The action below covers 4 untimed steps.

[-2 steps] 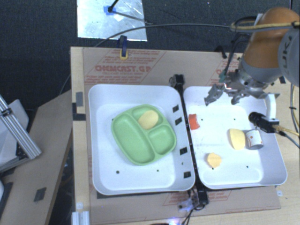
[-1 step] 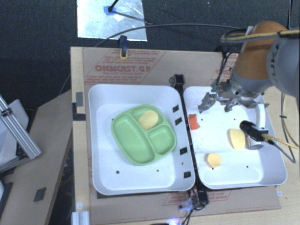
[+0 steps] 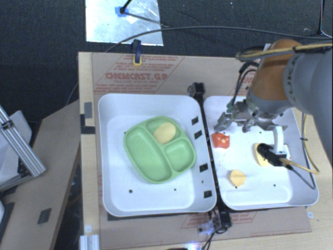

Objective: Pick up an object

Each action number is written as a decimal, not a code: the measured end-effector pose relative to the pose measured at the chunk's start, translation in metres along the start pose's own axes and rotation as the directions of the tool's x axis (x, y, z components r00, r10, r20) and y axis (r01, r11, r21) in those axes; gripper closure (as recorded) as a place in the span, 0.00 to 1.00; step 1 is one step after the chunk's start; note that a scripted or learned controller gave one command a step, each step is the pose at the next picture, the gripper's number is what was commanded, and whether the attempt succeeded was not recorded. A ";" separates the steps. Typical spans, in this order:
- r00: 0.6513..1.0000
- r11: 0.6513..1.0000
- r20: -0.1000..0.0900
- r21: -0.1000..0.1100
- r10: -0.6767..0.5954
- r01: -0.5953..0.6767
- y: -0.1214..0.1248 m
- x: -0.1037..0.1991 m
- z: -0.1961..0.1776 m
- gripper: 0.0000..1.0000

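A grey arm (image 3: 307, 82) with an orange band reaches in from 3 o'clock over the right bin (image 3: 291, 191), one of two white bins set side by side on a printed cardboard sheet (image 3: 140, 74). Its gripper (image 3: 234, 120) hangs over the bin's 11 o'clock area. From this angle it cannot be told how far the gripper is open or whether it has hold of anything. The things open to picking lie below it in the right bin. A red piece (image 3: 221, 140) sits at the bin's 9 o'clock side, just off the gripper at its 7 o'clock, and whether the two touch cannot be told. A small yellow chunk (image 3: 238, 178) rests near 6 o'clock, well apart from the gripper. A yellow slice (image 3: 261, 155), partly covered, lies around the bin's middle. In the left bin (image 3: 119, 197) a green divided plate (image 3: 151, 160) sits at centre, with a pale yellow lump (image 3: 165, 133) in its 12 o'clock compartment. Black clips (image 3: 198, 135) dot the seam between the bins. At 12 o'clock a blue and yellow clamp (image 3: 136, 51) grips the cardboard's edge, and beyond it a shiny sheet (image 3: 104, 14) lies on the dark floor.
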State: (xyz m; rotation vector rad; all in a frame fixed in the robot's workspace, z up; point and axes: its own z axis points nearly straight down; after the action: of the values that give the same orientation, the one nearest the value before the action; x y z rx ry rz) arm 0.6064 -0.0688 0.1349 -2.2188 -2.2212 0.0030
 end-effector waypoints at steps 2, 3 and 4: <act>1.000 1.000 0.001 -0.011 -0.003 0.003 0.002 0.001 -0.078 1.00; 1.000 1.000 0.000 -0.005 -0.003 0.003 0.003 0.001 -0.077 1.00; 1.000 1.000 0.000 -0.004 -0.006 0.006 -0.007 0.047 -0.071 1.00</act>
State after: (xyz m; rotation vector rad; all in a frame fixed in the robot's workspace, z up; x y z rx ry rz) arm 0.5995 -0.0220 0.2064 -2.2140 -2.2297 -0.0016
